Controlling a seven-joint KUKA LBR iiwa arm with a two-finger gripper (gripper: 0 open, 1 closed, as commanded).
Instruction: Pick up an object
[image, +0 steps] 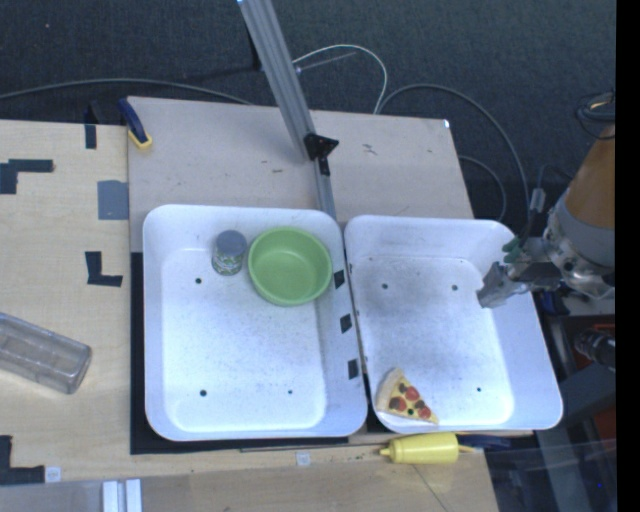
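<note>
Looking down at a slant on a bench (250, 150) with two shallow white bins side by side. Left bin (170, 400): a green bowl (289, 266) near the far wall, right of centre, upright and open side up; just beside it on the left, a small jar with a grey lid (229, 252), close to the bowl's rim, contact too fine to tell. Right bin (520, 390): a toy pizza slice (405, 397) lying flat in the near left corner, yellow crust, red topping, point toward the near right. Outside the bins: a yellow bottle-shaped toy (420, 449) lying on its side on the bench just past the right bin's near rim; a clear plastic container (40, 353) lying on its side at far left; a blue and yellow clamp (135, 123) at the bench's far left corner; a grey metal pole (285, 80) slanting in from the top, ending between the two bins.

Reaching in from the right, a grey arm with an orange band (600, 190). Gripper (495, 287) above the right bin's far right part, near the right wall, well apart from the pizza slice. Nothing seen between its tips; whether spread or closed, cannot tell.
</note>
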